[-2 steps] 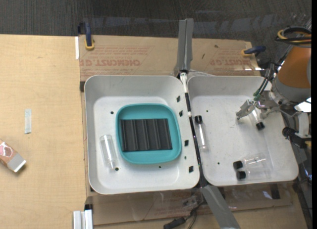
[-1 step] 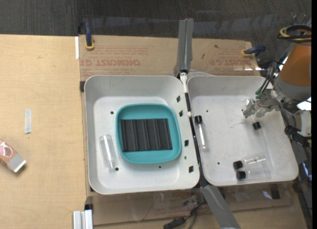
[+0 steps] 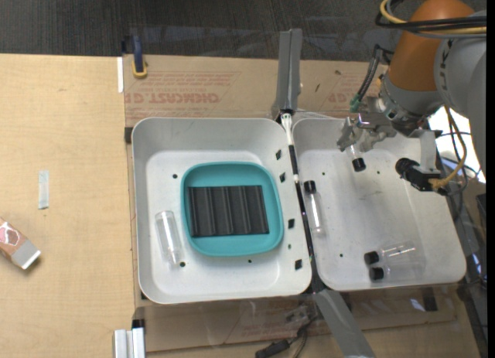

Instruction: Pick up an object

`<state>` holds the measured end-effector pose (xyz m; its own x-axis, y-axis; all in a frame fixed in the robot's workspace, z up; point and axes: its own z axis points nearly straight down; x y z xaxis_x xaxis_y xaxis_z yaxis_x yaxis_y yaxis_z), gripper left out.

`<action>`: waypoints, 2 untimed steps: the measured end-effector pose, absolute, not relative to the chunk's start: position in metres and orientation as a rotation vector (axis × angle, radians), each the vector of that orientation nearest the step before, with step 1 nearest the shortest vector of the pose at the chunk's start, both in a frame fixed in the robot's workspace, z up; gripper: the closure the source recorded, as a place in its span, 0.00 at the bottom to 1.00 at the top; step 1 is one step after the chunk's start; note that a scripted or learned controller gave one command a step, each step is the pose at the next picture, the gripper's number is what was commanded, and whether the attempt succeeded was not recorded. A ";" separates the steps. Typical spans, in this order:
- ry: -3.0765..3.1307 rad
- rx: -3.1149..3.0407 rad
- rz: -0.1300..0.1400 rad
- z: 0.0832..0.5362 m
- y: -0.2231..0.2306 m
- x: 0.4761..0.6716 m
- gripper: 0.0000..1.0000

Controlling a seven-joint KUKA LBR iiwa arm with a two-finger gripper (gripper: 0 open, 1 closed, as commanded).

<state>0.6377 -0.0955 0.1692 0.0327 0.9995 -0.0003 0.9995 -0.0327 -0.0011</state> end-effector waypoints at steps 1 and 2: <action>-2.152 -2.289 0.003 0.208 -0.059 0.659 1.00; -2.134 -2.306 0.004 0.222 -0.047 0.659 1.00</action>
